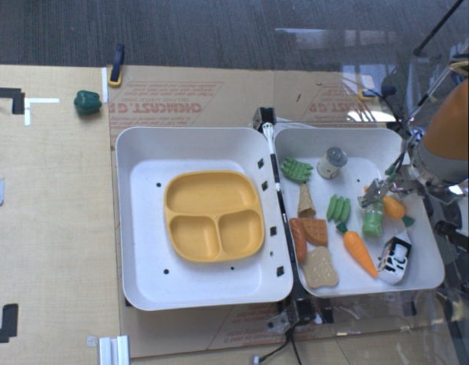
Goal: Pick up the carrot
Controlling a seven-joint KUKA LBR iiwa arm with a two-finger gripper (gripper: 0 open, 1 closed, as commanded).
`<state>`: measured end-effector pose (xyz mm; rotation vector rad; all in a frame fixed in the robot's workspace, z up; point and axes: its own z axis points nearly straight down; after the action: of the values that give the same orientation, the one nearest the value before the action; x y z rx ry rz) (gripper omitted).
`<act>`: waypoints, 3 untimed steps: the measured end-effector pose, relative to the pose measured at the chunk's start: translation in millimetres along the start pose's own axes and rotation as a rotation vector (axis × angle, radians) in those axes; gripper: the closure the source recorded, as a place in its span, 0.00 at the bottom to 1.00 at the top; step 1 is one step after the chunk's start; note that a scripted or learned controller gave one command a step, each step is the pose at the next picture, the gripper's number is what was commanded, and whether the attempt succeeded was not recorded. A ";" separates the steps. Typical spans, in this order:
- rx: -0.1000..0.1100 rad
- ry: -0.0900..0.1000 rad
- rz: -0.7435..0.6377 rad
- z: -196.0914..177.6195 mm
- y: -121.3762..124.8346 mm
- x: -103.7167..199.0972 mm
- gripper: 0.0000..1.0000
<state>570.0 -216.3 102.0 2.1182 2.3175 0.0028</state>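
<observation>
The carrot, orange and tapered, lies at a slant in the front part of the right bin. The gripper hangs over the right side of that bin, above and to the right of the carrot and apart from it. It is just above a small green bottle and a small orange piece. The arm's orange band is at the right edge. Nothing can be seen held in the gripper.
The right bin also holds a green leafy toy, a grey knob, a cone, pea pods, a sausage, toast, a biscuit and a black-and-white object. A yellow divided plate lies in the left bin.
</observation>
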 end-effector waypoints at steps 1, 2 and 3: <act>0.001 0.000 0.004 8.8 27.8 83.7 1.00; 0.000 -0.002 0.004 -0.3 28.5 82.6 1.00; -0.001 -0.004 0.004 -9.0 29.0 81.5 1.00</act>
<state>591.6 -132.5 111.1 2.1206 2.3104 -0.0009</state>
